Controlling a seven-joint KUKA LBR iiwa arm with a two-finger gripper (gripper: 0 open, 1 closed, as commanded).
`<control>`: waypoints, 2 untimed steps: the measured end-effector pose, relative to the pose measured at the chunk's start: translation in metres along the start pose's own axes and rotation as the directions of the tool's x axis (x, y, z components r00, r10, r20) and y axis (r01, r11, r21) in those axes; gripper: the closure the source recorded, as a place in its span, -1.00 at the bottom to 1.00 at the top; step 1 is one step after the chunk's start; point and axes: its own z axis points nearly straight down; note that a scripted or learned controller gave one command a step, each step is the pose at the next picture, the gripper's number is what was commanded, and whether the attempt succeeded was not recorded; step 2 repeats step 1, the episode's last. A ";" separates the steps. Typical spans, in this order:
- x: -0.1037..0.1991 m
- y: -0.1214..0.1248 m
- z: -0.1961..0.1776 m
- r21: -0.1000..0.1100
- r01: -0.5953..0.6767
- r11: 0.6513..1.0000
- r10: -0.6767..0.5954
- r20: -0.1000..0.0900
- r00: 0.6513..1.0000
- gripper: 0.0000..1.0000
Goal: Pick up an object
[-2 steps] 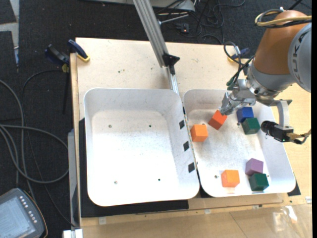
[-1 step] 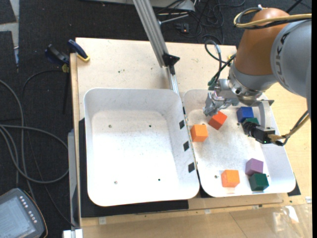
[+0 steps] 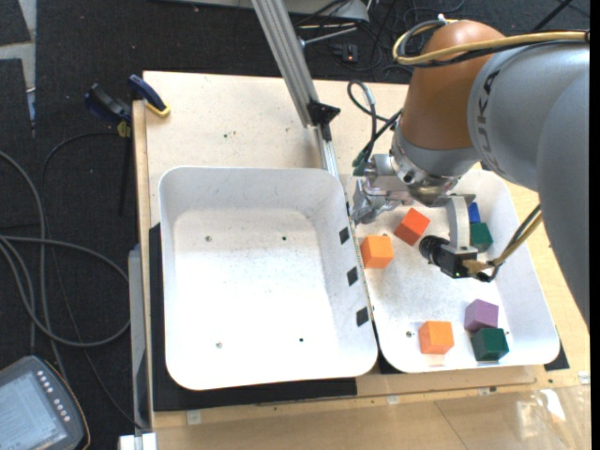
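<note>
The grey arm (image 3: 539, 101) reaches in from the right, and its orange band (image 3: 445, 82) sits above the wrist over the upper left part of the right bin (image 3: 534, 293). White lettering runs along the grey casing beside the band; a "U" and a "K" can be made out, and the rest is turned away from the camera. The gripper (image 3: 373, 195) hangs low near the bin's upper left corner, close to the dividing edge between the two bins. From this angle the wrist covers most of it, so I cannot tell whether it is open or closed, and nothing can be seen held in it. Every loose object lies in the right bin. A red-orange cube (image 3: 412, 226) sits just below and to the right of the gripper, and an orange cube (image 3: 377, 250) is just beside it, near the bin's left wall. A green block (image 3: 481, 234) and a blue block (image 3: 474, 212) lie partly hidden under the arm. At the near end, a second orange cube (image 3: 436, 337), a purple cube (image 3: 481, 314) and a dark green cube (image 3: 489, 344) sit close together. A black fitting with a yellow cable (image 3: 448, 255) hangs from the wrist over the middle of the bin. The left bin (image 3: 178, 251) carries no readable labels.
</note>
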 end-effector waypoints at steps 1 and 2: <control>0.052 0.004 -0.012 -0.003 0.000 1.000 0.000 0.000 1.000 1.00; 0.052 0.004 -0.012 -0.003 0.000 1.000 0.000 0.000 1.000 1.00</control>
